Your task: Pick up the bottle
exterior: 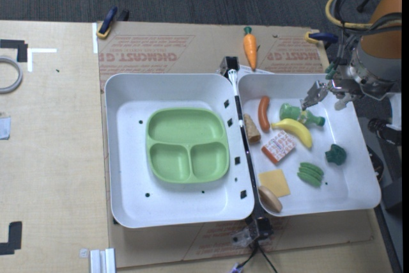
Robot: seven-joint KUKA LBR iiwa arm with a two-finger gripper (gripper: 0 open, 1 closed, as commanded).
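Camera view: green bottle (298, 114) flat, lengthwise left-right.

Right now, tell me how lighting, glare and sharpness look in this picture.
Camera view: even, soft lighting with faint shadows inside the right bin; mild sheen on the green tray but no harsh glare; food items such as the banana and green bottle are fairly sharp; the pincer looks slightly soft.

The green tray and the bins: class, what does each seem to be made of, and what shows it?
Green tray: likely moulded plastic, matte, with one even colour and rounded compartment walls. Bins: probably thin white plastic, slightly glossy, with soft rounded rims. Neither is certain from looks alone.
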